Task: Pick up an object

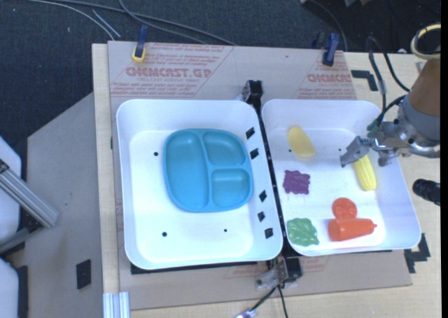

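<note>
"CHEMCAST GP" board (pixel 168 71), gripper (pixel 365 150) over corn (pixel 365 172)

- the arm (pixel 425 96) is seen at the right edge as a rounded cylindrical body, tan-orange above and grey below.
- a pale, cream-coloured ring is seen at the very top of the visible arm, above the orange section.
- a wider grey metal flange is formed beneath the grey section, with a lighter rim.
- the gripper (pixel 367 150) is built of dark grey and silver metal parts, angular in shape.
- small teal-green details are seen on the gripper's body.
- dark cables are run beside the arm on its left side.
</note>
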Available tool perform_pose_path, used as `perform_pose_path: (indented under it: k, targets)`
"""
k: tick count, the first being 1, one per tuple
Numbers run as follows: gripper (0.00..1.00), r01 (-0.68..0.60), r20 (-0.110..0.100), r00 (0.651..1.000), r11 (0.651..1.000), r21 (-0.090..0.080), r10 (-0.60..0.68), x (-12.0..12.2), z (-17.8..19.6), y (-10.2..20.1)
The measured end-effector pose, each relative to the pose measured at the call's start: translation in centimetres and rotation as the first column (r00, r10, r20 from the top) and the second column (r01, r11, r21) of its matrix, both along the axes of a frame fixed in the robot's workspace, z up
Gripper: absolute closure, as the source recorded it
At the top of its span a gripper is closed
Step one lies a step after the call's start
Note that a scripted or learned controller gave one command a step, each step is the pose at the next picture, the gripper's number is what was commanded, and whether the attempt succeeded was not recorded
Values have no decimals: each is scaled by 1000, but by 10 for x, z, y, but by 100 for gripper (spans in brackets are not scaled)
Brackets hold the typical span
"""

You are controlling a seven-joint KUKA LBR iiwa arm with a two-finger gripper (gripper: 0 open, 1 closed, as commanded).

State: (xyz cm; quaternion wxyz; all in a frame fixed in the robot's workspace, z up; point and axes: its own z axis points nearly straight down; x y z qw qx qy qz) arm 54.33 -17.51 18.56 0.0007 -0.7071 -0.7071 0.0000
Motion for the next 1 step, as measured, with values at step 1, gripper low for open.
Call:
perform_pose_path:
  k: [1]
  targets:
    - [0,1,-3,1000,1000,1,-1,3,-56,-8]
